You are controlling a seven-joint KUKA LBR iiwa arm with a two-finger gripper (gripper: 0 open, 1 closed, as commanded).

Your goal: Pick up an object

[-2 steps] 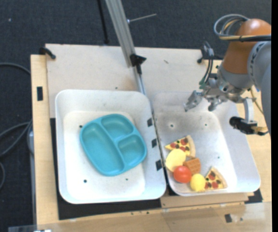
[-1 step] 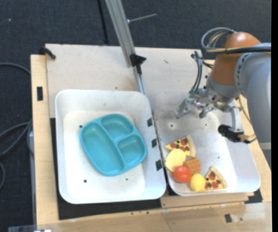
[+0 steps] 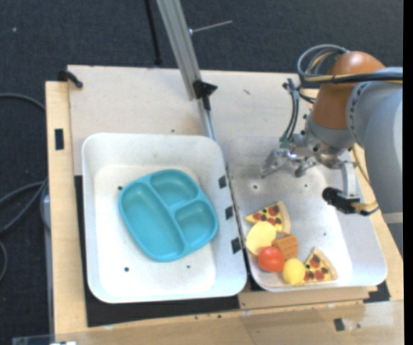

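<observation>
gripper point(image 3: 286, 161) sits over the far part of the right bin point(image 3: 350, 264), fingers pointing toward the left of view. jaws spread apart, nothing between them. fingertips hang above bare bin floor, well apart from the food pile.

arm point(image 3: 378, 131) comes in from the right, orange band point(image 3: 346, 85) above the wrist, cables looping over the top.

pickable stuff is all bunched at the near-left corner of the right bin:
- pizza slice point(image 3: 269, 214) at the far end of the pile, closest to the gripper
- yellow piece point(image 3: 261, 236) just below it, touching
- orange-brown block point(image 3: 287, 245) beside the yellow piece
- tomato point(image 3: 270, 259) in front of those, touching the yellow piece
- lemon point(image 3: 293, 270) at the near edge, next to the tomato
- second pizza slice point(image 3: 319, 266) to the right of the lemon

left bin point(image 3: 102, 157) holds a blue tray point(image 3: 167, 214) with three compartments, lying flat and turned at a slant, roughly centred.

bins touch side by side on the bench point(image 3: 120, 95). grey metal post point(image 3: 181, 38) slants up from behind the bins. dark carpet around the bench.
</observation>
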